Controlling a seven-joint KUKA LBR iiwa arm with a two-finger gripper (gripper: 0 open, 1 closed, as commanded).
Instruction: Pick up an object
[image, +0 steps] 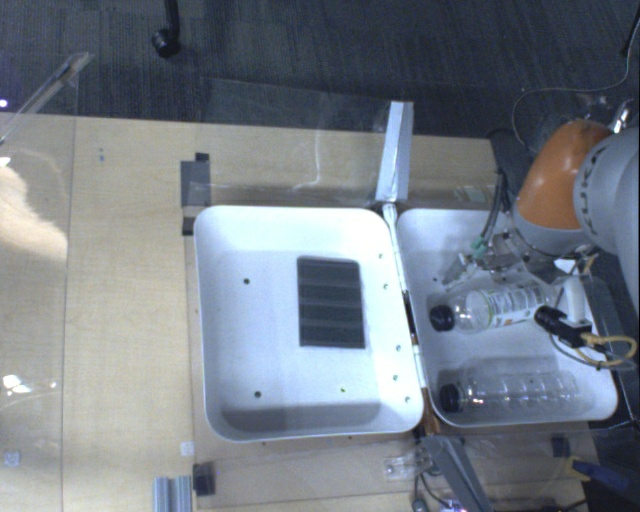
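Two clear plastic bottles with black caps lie on their sides in the right bin (425, 240). The smaller bottle (492, 308) lies mid-bin, and the larger bottle (515, 390) lies along the front wall. My gripper (492, 264) hangs low at the back of this bin, just behind the smaller bottle and close above it. Nothing shows as held. A dark ribbed rectangular block (331, 302) lies flat in the middle of the left bin (240, 250).
A metal divider strip (394, 150) runs back from between the two bins. The arm's orange band (556, 180) and grey body stand over the right bin's back right corner. Open wooden bench (110, 300) lies to the left.
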